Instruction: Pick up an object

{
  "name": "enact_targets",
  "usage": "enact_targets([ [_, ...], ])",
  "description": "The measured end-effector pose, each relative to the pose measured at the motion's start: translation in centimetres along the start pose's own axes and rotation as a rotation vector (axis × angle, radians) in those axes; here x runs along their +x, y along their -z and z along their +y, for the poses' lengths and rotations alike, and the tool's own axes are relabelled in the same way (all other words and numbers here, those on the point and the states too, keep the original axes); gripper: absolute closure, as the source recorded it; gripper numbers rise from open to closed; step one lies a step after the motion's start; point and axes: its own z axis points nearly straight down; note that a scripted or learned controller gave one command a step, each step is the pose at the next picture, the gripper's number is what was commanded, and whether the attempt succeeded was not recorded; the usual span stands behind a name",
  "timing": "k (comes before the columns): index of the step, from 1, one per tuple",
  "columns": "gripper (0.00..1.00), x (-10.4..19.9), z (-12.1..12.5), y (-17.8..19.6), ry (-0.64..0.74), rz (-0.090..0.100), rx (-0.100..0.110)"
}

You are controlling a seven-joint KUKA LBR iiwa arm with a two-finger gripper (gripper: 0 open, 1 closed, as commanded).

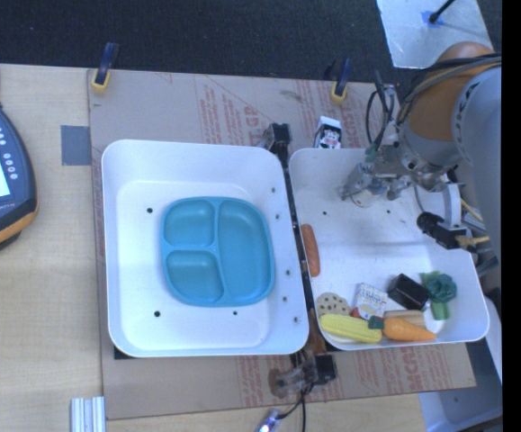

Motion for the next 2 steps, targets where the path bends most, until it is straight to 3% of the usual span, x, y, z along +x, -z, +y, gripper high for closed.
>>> enact_targets([
  [1, 1.00, -0.1, 0.0, 1.1, 0.004, 0.000, 0.001],
  [2, 1.00, 4.3, 0.0, 2.5, 0.001, 0.000, 0.002],
])
